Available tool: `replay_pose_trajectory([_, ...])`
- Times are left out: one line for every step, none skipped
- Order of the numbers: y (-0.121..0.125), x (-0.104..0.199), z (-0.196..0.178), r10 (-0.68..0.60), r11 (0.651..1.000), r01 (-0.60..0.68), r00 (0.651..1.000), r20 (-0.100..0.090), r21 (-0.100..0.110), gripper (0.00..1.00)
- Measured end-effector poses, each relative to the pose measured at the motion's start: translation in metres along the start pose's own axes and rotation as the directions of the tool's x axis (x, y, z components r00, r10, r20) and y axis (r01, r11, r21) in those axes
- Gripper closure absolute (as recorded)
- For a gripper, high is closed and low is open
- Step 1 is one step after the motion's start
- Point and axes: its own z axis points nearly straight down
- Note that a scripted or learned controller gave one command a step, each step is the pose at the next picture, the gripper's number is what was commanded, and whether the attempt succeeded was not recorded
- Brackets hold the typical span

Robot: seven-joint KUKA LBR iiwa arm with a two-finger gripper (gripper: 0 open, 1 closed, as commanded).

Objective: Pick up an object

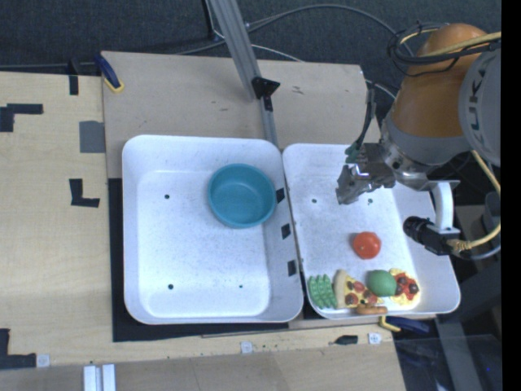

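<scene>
In the right bin (pixel 326 218), you have bare floor at centre frame, below the gripper (pixel 352 191). The red ball (pixel 366 244) sits lower right of it, and toys (pixel 365 289) crowd the bottom edge. The left bin (pixel 155 283) offers wide room around the blue bowl (pixel 242 195).

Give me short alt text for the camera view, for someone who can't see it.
A grey robot arm reaches in from the right, its gripper over the upper part of the right white bin, apart from a red ball and small toy foods at that bin's near edge. The left white bin holds a blue bowl.
</scene>
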Motion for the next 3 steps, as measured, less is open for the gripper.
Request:
replay_pose_trajectory([-0.021, 0.051, 0.016, 0.0, 1.0, 0.0, 1.0, 0.0, 0.002, 1.0])
replay_pose_trajectory([-0.037, 0.094, 0.027, 0.001, 1.0, -0.001, 1.0, 0.0, 0.002, 1.0])
replay_pose_trajectory([-0.048, 0.153, 0.03, 0.0, 1.0, 0.0, 1.0, 0.0, 0.001, 1.0])
